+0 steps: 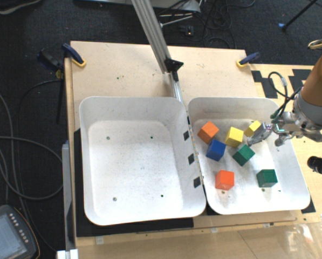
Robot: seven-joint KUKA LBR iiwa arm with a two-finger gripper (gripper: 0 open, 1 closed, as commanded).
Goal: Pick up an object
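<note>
Several coloured blocks lie in the right bin (pixel 295 198): an orange one (pixel 208 131), a blue one (pixel 216 149), a yellow one (pixel 234 136), a smaller yellow one (pixel 252 128), a green one (pixel 243 154), a dark green one (pixel 267 177) and a red-orange one (pixel 224 179). My gripper (pixel 269 137) hangs over the right side of this bin, just right of the small yellow block and the green block. Its fingers are spread open, and nothing shows between them. The left fingertip (pixel 257 137) is close to the small yellow block.
The left bin (pixel 90 144) sits beside the right one, sharing a middle wall. A slanted metal pole (pixel 152 31) runs from the top down to the bins' junction. Clamps (pixel 74 55) and cables lie at the board's corners.
</note>
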